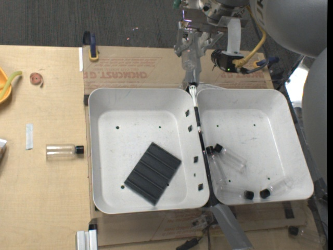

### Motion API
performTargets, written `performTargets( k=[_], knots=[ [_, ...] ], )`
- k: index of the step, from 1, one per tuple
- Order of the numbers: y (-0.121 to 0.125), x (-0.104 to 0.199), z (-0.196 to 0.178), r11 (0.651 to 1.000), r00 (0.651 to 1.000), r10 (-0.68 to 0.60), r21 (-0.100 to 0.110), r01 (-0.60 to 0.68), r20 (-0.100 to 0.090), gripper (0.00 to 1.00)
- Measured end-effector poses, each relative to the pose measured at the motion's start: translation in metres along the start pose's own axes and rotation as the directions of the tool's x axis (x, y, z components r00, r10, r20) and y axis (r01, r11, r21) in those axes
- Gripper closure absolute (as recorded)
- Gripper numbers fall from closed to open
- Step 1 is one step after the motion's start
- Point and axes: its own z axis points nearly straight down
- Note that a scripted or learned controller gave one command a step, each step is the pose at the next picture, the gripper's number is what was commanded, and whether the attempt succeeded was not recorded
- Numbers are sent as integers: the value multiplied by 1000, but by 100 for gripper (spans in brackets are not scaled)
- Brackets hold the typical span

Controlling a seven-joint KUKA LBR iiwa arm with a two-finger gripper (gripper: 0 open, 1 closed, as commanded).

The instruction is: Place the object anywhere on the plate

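Where wooden bench (41, 191) meets carpet (78, 14), cardboard (125, 66) lies

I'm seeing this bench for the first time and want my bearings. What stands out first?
The dark ribbed plate lying at a slant in the left bin draws the eye at once, black against white. Next comes the gripper, hanging above the far end of the seam between the two bins. The right bin holds clear plastic bottles with black caps near its front.

Light wood bench (41, 202), dark carpet floor (78, 12) behind, cardboard sheet (130, 69) w/ red print
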Motion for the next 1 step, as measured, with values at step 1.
performTargets(
  k=[1],
  knots=[
    [-45, 43, 160, 993, 993, -119, 2, 119, 0, 100]
  ],
)
